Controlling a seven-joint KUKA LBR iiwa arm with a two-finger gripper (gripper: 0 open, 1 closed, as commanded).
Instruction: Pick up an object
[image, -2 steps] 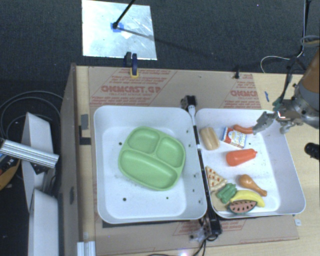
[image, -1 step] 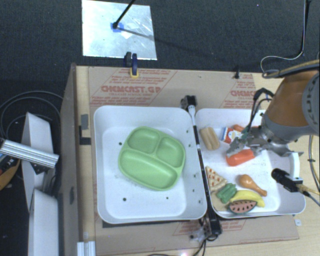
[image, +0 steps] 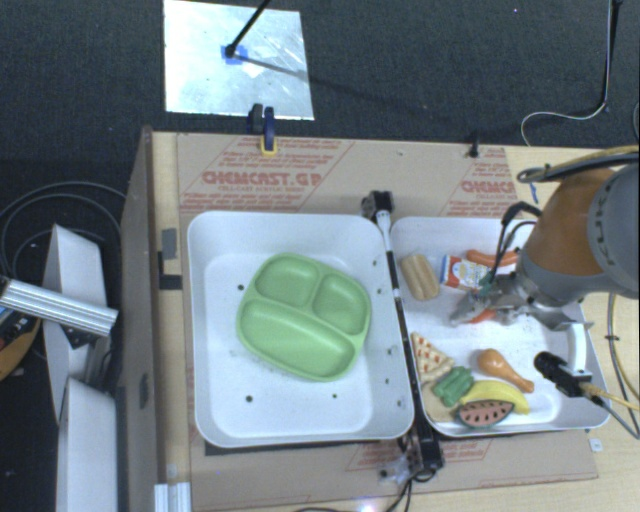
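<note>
**A:** Where are you rn?

**B:** Over the right bin (image: 578, 345), reaching in from the right. My fingers (image: 478, 305) are low in the upper-middle of it, right at an orange carrot-like piece (image: 484, 316) & just below a small white-and-red carton (image: 464, 270). There's a red-orange sausage-looking bit (image: 493, 257) by the carton's right end.

**A:** Got anything clamped?

**B:** Can't tell. The tips are a grey blur against the toys, so whether they're apart or together isn't readable, and I see nothing clearly between them.

**A:** What else is in that bin?

**B:** Tan bread roll (image: 420, 276) near the left wall, pizza slice (image: 430, 353) below it, a green veg piece (image: 451, 385), a drumstick (image: 503, 368) mid-bin, then a banana (image: 500, 394) and a watermelon slice (image: 482, 413) touching each other along the front edge.

**A:** And the left bin?

**B:** Left bin (image: 215, 330) has one thing: a green divided plate (image: 303, 315), three compartments, lying flat & turned at an angle, about centre. Both bins sit side by side on the cardboard-covered bench (image: 300, 175), w/ a black clip (image: 380, 205) at the top of the seam between them.
</note>
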